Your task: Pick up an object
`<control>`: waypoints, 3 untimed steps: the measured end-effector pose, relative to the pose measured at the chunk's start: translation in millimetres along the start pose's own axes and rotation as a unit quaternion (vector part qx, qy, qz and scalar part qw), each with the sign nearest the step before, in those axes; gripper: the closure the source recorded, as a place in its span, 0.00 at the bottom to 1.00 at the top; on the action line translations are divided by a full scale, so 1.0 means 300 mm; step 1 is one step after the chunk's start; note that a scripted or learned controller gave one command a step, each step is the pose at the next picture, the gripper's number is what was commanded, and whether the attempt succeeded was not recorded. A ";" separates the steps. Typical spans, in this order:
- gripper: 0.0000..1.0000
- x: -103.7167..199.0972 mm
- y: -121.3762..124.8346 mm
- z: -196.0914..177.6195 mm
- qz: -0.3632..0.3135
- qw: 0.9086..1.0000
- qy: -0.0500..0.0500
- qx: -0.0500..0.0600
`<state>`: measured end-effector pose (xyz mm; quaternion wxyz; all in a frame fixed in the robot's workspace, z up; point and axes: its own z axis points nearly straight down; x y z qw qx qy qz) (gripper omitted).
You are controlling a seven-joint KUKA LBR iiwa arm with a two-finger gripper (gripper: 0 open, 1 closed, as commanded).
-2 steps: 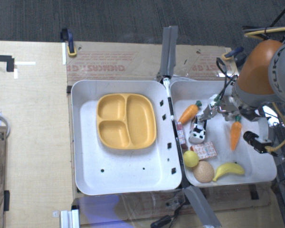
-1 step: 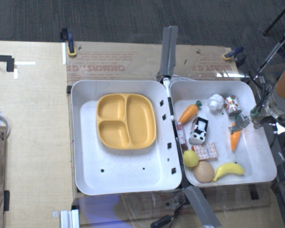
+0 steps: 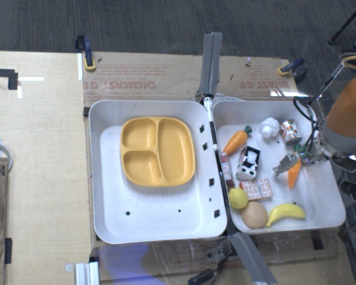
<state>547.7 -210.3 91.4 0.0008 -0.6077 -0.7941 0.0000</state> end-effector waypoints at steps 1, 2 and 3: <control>1.00 -0.001 0.001 -0.031 0.002 1.000 0.000 -0.001; 1.00 -0.025 -0.057 -0.002 -0.110 0.994 0.000 -0.001; 1.00 -0.098 0.225 -0.003 -0.113 0.994 -0.001 -0.001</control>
